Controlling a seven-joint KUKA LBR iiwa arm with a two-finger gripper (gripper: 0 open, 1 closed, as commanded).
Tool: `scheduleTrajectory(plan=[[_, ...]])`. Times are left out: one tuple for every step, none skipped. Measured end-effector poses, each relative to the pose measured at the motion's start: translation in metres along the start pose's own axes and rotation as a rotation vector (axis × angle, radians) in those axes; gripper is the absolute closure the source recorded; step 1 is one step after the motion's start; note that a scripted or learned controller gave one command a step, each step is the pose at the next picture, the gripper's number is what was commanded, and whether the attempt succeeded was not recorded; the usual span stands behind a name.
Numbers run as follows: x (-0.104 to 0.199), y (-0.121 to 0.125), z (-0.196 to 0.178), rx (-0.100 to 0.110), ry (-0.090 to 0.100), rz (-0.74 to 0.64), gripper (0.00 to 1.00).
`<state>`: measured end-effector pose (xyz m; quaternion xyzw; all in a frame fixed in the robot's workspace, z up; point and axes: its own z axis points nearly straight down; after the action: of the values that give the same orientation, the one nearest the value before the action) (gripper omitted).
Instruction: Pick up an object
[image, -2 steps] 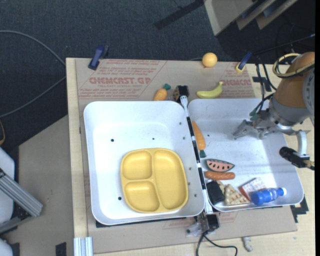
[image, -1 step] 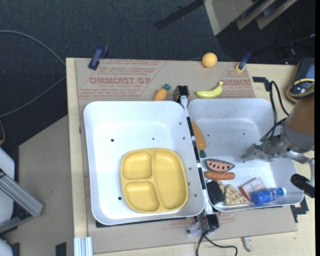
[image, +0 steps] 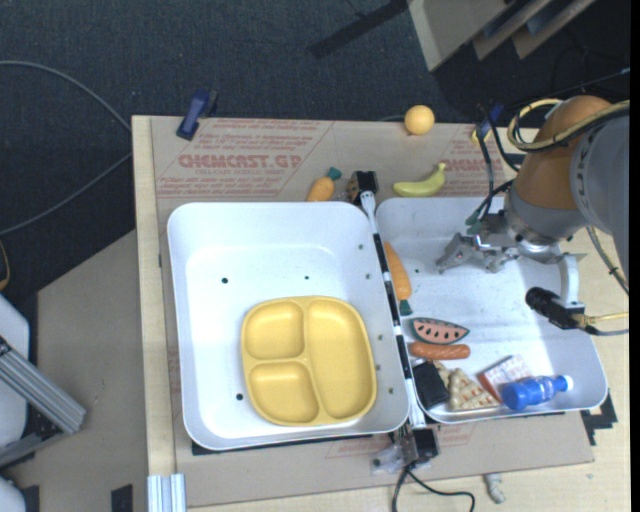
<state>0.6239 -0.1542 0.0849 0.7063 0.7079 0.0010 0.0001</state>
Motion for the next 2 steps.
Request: scheduleTrajectory(plan=[[0.055, 0.043, 0.0, -0.001, -0.001, 0.0, 0.0], [-0.021, 0.043, -0.057, -0.002, -0.005, 0.003, 0.0]])
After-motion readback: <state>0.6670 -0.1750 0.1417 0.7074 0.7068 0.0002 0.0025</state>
